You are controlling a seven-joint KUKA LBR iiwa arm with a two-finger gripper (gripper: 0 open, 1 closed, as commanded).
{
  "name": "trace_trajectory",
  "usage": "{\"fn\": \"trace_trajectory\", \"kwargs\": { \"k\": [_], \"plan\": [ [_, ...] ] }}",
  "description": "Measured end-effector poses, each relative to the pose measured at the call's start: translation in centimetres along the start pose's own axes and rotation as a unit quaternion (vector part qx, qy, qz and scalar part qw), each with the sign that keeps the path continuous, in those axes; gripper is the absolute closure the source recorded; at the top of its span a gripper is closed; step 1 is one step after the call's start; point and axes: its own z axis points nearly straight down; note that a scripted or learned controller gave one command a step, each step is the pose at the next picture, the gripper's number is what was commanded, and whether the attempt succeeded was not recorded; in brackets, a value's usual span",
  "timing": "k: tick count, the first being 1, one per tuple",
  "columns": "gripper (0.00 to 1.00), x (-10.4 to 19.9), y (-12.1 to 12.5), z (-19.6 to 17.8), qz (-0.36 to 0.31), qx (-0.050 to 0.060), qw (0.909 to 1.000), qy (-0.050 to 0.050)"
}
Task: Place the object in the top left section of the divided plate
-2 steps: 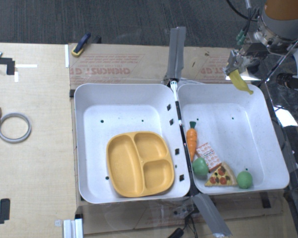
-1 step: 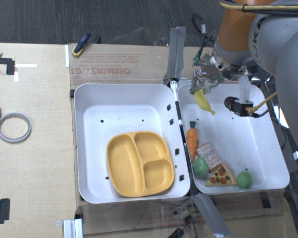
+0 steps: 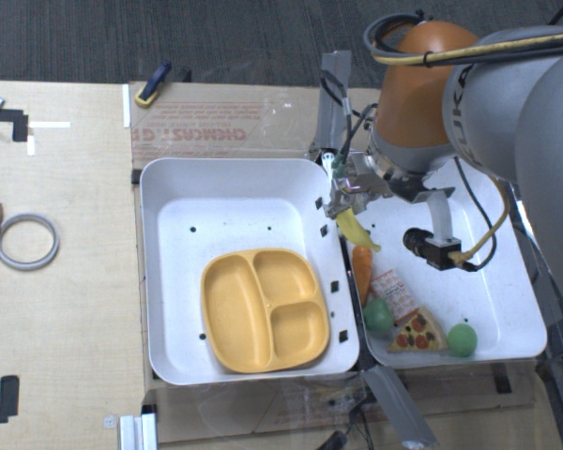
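The yellow divided plate [image 3: 263,309] lies in the left bin [image 3: 169,251], toward its front right, with two smaller sections and one long section. My gripper [image 3: 342,204] hangs over the wall between the two bins, just above the plate's far right corner. A small yellow banana [image 3: 357,232] dangles from the fingertips, its upper end pinched between them and its lower tip pointing right over the carrot. The gripper is shut on it.
In the right bin [image 3: 507,279] lie an orange carrot [image 3: 361,268], a red-and-white packet [image 3: 394,294], a green ball [image 3: 377,317], a pizza slice [image 3: 418,334] and another green ball [image 3: 463,338]. A tape roll [image 3: 25,241] rests on the bench at left.
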Motion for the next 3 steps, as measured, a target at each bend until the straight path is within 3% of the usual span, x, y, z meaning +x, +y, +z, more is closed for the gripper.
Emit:
{"fn": "trace_trajectory", "kwargs": {
  "k": [1, 2, 3],
  "plan": [
    [1.00, 0.4, 5.6, -21.5, 0.068, -0.001, 0.9977, -0.001],
    [1.00, 6.7, 6.8, 0.5, 0.117, 0.000, 0.9931, -0.001],
    [0.00, 6.7, 6.8, 0.4, 0.117, -0.001, 0.9931, 0.000]
  ]
}}
